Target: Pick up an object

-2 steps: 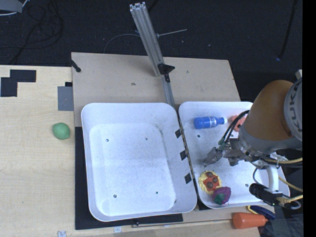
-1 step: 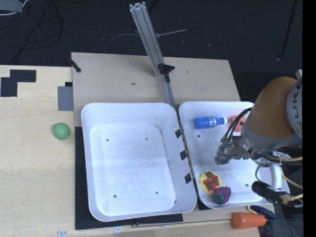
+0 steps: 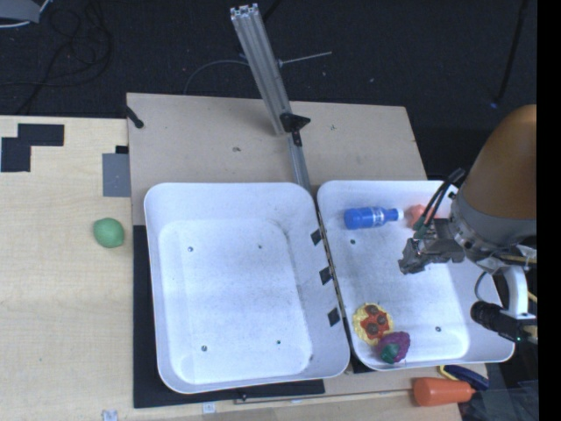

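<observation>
In the right bin (image 3: 438, 323) a blue bottle (image 3: 370, 217) with an orange cap lies near the far wall. A yellow and red toy (image 3: 372, 320) and a purple and green toy (image 3: 393, 346) rest close together at the bin's near edge. My gripper (image 3: 414, 261) hangs over the right side of this bin, below and to the right of the bottle, apart from it. A small orange object (image 3: 416, 211) peeks out just behind the gripper's cables. Nothing shows between the fingers.
The left bin (image 3: 175, 209) sits beside the right one. A green ball (image 3: 110, 232) lies on the bench far left. An orange object (image 3: 441, 390) lies outside the right bin's near edge. A metal rail (image 3: 263, 64) slants up behind the bins.
</observation>
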Action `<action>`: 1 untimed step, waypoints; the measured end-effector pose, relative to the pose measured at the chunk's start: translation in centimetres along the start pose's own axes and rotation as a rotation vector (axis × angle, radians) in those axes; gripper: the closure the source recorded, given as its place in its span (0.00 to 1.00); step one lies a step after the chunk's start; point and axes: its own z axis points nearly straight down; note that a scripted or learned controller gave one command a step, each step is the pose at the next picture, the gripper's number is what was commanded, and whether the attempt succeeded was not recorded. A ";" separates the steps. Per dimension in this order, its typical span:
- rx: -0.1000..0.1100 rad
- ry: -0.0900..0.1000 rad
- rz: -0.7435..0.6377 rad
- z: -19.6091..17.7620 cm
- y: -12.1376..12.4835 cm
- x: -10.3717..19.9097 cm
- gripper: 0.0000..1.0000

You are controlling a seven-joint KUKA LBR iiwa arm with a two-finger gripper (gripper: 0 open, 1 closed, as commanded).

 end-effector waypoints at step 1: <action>0.006 0.001 -0.002 1.7 0.0 0.0 1.00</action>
